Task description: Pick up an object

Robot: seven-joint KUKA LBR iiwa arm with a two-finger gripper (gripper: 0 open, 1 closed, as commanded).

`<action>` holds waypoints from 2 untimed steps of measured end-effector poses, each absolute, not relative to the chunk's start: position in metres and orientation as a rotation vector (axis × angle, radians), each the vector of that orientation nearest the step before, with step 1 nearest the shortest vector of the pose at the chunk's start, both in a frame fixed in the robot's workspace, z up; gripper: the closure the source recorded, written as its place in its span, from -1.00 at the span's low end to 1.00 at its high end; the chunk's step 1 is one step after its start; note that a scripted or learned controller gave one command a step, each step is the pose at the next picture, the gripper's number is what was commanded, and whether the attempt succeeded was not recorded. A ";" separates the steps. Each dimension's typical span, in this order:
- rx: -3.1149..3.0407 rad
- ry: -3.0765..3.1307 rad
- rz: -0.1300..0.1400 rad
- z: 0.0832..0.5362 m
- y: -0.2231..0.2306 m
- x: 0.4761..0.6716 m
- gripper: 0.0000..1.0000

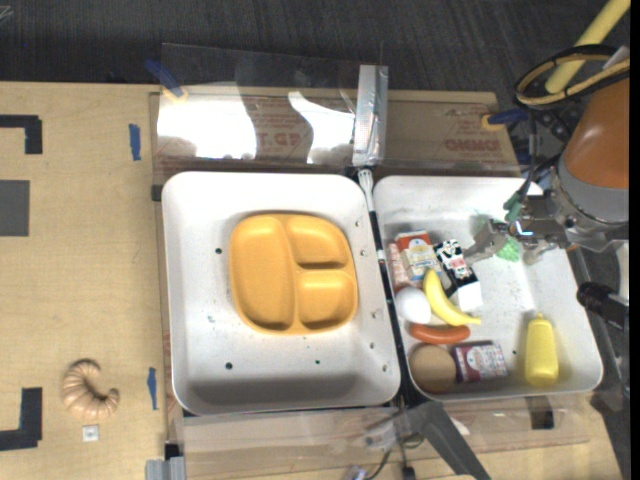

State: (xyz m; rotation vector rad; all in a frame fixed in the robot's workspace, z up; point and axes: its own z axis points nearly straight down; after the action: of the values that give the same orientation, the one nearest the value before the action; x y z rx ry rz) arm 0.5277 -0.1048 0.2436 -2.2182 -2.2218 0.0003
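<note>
Nearest, at the right bin's (592, 368) front edge, lie a potato (432, 366), a dark can (481, 361) and a yellow bottle (540, 349). Just behind them sit a red sausage (438, 333), a white egg (414, 305) and a banana (444, 299), with a red carton (413, 252) and a black-and-white box (456, 264) further back. All are packed close, several touching. Nothing is lifted yet, so the step in hand looks like the approach. The tool (488, 238) hangs low over the bin's far middle, near the box and beside a green thing (509, 249); whether it is open or closed I cannot tell. The arm (600, 158) reaches in from the right, wrist bent toward the cluster. Next it must settle on one item and descend squarely, since crowding invites a slip. The left bin (190, 268) holds a yellow tray (293, 272).
</note>
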 end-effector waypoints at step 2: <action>-2.502 -1.902 -0.008 0.088 -0.110 0.506 -1.00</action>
State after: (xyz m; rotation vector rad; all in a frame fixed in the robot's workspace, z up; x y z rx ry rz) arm 0.5057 -0.1105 0.0877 -2.5016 -1.9016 -0.0081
